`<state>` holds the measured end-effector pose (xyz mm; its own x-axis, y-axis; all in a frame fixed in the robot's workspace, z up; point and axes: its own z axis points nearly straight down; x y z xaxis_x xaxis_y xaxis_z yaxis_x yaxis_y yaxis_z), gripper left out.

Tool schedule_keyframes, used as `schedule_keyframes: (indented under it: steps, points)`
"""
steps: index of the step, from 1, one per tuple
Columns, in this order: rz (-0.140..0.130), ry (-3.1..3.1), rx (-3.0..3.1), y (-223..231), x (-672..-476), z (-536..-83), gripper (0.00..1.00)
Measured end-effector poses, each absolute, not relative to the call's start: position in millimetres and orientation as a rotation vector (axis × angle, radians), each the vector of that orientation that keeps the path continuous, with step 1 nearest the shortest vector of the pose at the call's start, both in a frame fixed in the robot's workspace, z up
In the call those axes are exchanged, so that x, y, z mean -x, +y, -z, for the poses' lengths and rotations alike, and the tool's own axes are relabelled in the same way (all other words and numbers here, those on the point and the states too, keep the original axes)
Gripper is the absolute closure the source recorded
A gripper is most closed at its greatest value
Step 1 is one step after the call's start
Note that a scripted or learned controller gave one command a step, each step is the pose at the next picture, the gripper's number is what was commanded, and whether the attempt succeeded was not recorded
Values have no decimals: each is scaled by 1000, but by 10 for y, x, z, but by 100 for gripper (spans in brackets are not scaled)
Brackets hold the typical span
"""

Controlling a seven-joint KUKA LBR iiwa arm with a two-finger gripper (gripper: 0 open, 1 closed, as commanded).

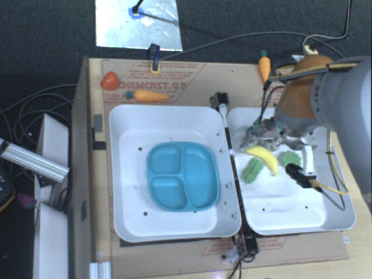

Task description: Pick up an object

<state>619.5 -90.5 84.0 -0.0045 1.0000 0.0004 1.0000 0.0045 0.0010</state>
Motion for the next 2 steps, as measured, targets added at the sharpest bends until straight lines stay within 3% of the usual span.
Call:
schedule_keyframes:
  steps: [1,2]
  points:
    - [0,2223,-2220,-877,-5817,-842,0]
    - [-3,2222,-2217,-877,-5827,-952,100]
